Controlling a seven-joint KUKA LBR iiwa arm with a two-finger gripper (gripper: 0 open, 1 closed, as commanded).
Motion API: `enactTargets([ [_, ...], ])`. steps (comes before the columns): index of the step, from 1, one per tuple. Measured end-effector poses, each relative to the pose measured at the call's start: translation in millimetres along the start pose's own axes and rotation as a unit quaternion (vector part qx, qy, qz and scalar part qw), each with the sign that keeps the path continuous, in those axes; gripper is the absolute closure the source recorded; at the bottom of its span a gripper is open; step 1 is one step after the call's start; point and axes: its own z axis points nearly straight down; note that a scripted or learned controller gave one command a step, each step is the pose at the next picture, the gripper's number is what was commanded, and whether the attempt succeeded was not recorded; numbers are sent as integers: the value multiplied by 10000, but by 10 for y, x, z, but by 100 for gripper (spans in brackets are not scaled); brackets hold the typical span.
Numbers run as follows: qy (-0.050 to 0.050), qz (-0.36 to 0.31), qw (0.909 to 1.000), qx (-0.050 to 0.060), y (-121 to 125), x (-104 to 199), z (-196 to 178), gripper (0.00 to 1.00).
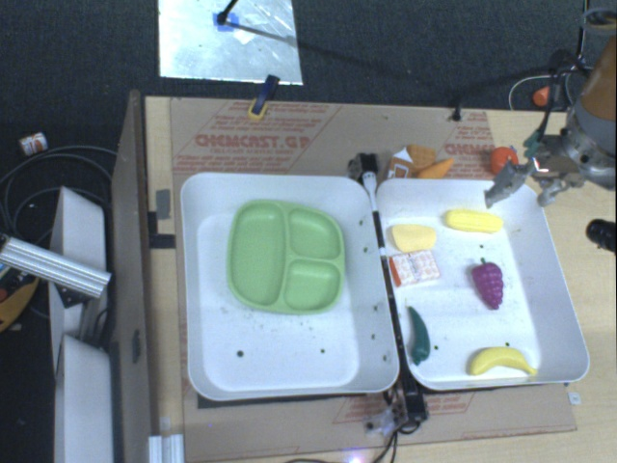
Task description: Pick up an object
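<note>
The right bin holds several toy foods: a yellow oblong piece, a pale yellow block, a red-and-white card, purple grapes, a dark green pepper and a yellow banana. My gripper hangs over the bin's far right corner, its two fingers spread open with nothing between them. It is up and to the right of the yellow oblong piece.
The left bin holds a green divided plate. Behind the bins on the cardboard lie an orange carrot-like piece and a red-orange ball. A foil sheet lies on the dark floor beyond.
</note>
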Motion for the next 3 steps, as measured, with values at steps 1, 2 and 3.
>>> enactTargets([
  [1, 0, 19, 10000, 26, 312, -547, 1854, 0],
  [2, -2, 9, 9998, 178, 625, -17, 1975, 0],
  [3, -14, 16, 10000, -34, 699, -359, 1026, 0],
])
